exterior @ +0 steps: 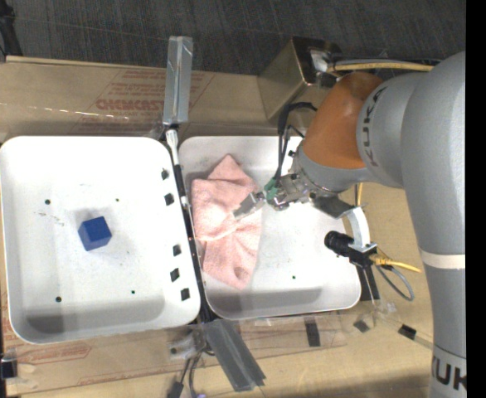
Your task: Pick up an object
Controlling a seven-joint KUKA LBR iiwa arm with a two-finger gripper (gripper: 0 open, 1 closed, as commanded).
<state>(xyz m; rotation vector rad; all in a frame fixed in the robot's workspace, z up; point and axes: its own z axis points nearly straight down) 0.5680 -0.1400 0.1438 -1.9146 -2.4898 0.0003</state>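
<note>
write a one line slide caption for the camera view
KUKA arm's gripper over a pink cloth in the right bin; blue cube in the left bin.

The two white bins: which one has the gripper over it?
The right bin, the one holding the pink cloth. The gripper is at the cloth's edge. The left bin holds a blue cube.
</note>
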